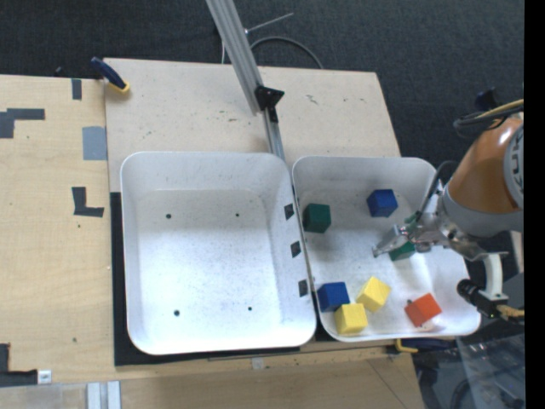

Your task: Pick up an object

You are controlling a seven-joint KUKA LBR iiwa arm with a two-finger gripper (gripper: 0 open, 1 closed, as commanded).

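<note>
Arm came in from the right, orange band above the wrist sitting over the right edge of the right bin (358,167). Gripper (393,247) was low over that bin's floor, roughly mid-bin toward the right wall, fingers pointing left. There was a small green thing (405,249) right at the fingers, but too small and blurred to say if it was an object or part of the tool. Couldn't tell whether the claw was released or clenched (fingertips too small to read), so no confirmed grasp.

Objects, all in the right bin:
- dark green cube (317,217) near the left wall, upper half
- blue cube (382,202) up toward the far wall, just above-left of the gripper, apart from it
- second blue cube (333,295) near the left wall, lower half
- two yellow cubes, one (374,293) just right of the second blue cube, the other (351,318) below it near the front rim, the two touching or nearly so
- orange-red cube (422,309) near the front right corner, below the gripper

None of the cubes sat between the fingers.

Left bin (136,186) sat beside the right one, rims touching. A grey metal rail (234,37) ran diagonally from the top down to where the bins met. Small blue-and-yellow item (111,75) lay on the bench at the top left.
</note>
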